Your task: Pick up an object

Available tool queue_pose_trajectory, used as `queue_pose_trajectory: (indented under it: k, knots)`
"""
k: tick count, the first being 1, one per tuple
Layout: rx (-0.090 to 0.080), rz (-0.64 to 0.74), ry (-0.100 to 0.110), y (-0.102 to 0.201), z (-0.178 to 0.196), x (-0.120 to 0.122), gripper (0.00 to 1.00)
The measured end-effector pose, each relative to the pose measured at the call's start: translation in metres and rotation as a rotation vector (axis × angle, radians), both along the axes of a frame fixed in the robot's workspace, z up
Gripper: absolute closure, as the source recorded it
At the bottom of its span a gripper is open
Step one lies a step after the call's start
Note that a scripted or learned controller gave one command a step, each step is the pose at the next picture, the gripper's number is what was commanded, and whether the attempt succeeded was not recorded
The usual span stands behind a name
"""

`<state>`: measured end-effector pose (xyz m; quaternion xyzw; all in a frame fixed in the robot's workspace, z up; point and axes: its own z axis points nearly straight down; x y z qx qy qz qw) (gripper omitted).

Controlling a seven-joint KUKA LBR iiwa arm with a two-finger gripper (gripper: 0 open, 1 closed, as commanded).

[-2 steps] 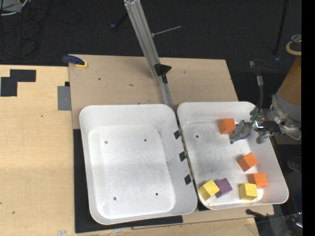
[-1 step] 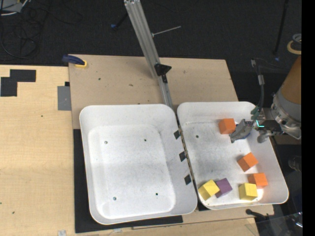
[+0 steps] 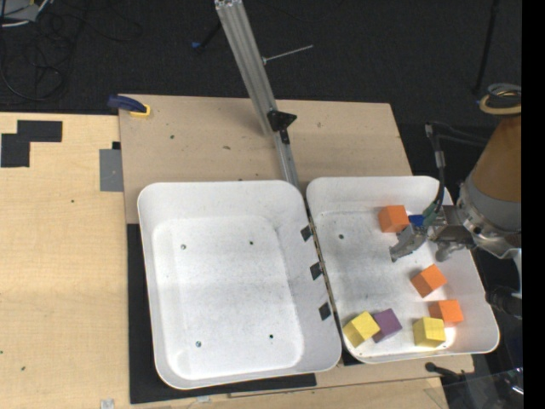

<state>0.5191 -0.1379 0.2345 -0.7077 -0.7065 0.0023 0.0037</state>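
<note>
The gripper (image 3: 423, 244) hangs open and empty in the right bin (image 3: 341, 196) between orange blocks; best to center over one block (image 3: 428, 279) before closing.

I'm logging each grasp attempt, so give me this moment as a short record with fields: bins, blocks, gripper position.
bins: left bin and right bin, side by side
blocks in right bin: three orange; two yellow; one purple; a small blue piece
gripper: over the right bin, between the upper and middle orange blocks
held object: none visible between the fingers
</note>
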Motion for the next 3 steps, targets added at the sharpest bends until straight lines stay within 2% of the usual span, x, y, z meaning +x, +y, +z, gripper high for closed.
queue_pose_trajectory:
  k: [2, 3]
  knots:
    - [0.002, 0.002, 0.001, 0.011, -0.113, -0.016, 0.0]
    - [0.0, -0.007, -0.004, 0.007, -0.1, -0.015, 1.0]
